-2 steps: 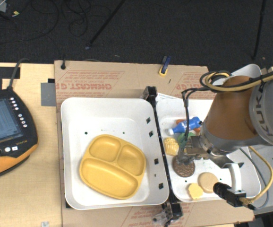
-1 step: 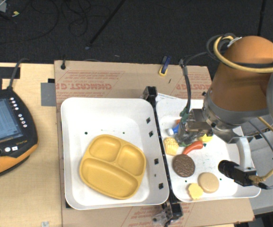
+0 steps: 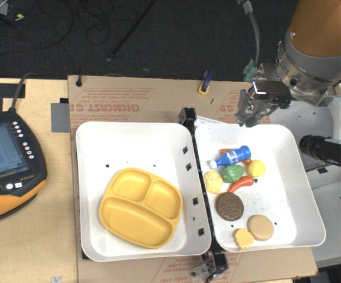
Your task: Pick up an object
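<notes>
blue bottle [image 3: 234,155], white cap, lying flat, gripper [image 3: 250,118] above, finger state unclear

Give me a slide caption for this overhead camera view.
Gripper above the right bin of toy food; yellow divided plate in the left bin.

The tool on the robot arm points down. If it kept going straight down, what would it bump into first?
Probably the bare white floor of the right bin near its back edge. The tool hangs behind the toy pile, though depth is hard to judge.
</notes>
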